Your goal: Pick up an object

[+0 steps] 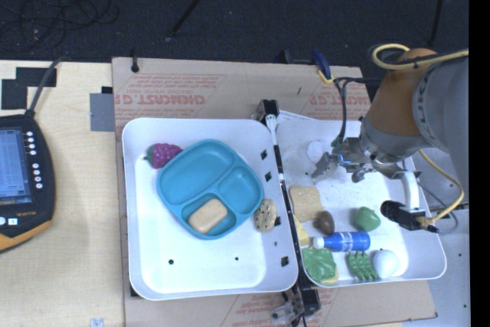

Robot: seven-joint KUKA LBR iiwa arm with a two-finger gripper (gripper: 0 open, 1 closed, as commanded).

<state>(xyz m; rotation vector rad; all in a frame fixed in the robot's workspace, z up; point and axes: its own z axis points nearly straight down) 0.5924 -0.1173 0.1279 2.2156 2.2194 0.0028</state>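
While the gripper (342, 165) hangs over the right bin (436, 260), whether its jaws are wide or narrow I cannot tell. The bottle (344, 242) lies in that bin below the gripper, long axis left-right, beside the green lump (366, 219).

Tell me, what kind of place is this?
Probably a robot lab, not a kitchen. A grey arm reaches over two white bins of toy food like the purple grapes, and a control pendant lies on the bench by trailing cables.
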